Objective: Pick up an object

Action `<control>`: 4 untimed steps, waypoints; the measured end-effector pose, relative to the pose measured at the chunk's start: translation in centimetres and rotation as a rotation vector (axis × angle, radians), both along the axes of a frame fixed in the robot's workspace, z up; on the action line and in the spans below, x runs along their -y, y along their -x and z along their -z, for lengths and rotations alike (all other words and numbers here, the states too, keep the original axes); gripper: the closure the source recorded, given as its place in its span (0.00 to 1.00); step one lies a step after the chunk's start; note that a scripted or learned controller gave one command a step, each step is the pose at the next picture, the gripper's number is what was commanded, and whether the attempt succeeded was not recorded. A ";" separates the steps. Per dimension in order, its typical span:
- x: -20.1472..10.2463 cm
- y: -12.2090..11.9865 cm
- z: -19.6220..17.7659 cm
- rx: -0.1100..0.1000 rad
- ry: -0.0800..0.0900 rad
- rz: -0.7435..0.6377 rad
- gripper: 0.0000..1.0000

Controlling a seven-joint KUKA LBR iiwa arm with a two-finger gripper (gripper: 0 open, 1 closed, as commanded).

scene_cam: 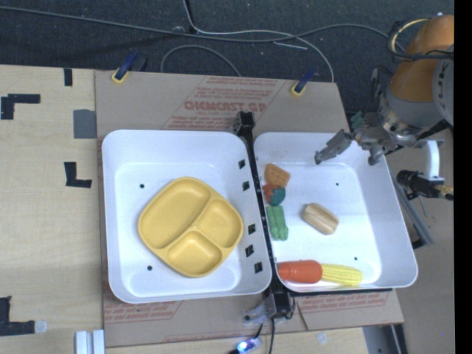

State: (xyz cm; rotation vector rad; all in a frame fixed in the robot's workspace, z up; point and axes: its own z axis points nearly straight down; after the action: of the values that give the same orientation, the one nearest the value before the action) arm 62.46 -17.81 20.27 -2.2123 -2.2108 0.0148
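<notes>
Camera view looks down on two white bins sitting on a cardboard sheet (221, 102) with red print; "CHEMCAST" is readable, the rest is too blurred. One yellow divided plate (190, 226) lies in the left bin (118, 198). The right bin (387, 234) holds six toy foods: an orange cracker (276, 175), a teal piece (276, 195), a green pickle (278, 222), a tan bread roll (320, 218), a red sausage (299, 271) and a yellow corn cob (341, 274). At that bin's far right rim the gripper (351, 145) hangs with fingers spread wide, holding nothing.
</notes>
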 end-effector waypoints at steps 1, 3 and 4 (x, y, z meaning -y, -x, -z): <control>0.0 -0.2 -0.6 0.009 0.002 -0.003 0.00; 1.2 -1.2 11.7 0.005 0.002 -0.003 0.00; 1.2 -1.3 12.0 0.013 0.005 -0.003 0.00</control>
State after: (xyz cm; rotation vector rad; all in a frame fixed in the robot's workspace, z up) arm 63.74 -19.03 8.22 -2.2180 -2.2233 0.0057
